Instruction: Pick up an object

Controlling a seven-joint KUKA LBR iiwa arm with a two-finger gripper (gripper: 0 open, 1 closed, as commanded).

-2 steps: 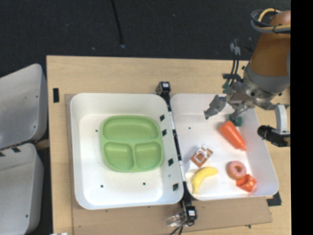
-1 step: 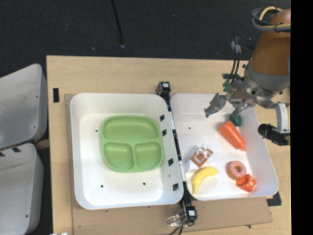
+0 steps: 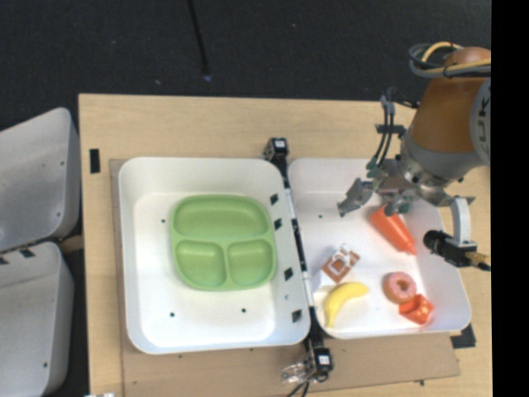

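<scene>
Left bin on the counter: 1 green 3-compartment plate, centred.

Right bin, left to right: brown-and-white block toy near centre; yellow banana at its 6 o'clock, close to the divider; pink donut at the banana's 3 o'clock; red toy piece touching the donut at 5 o'clock; orange carrot at the donut's 12 o'clock, tilted.

Gripper sits over the bin's upper half, just at the carrot's 11 o'clock end. Can't tell whether it's open or closed. Nothing visibly held.
</scene>
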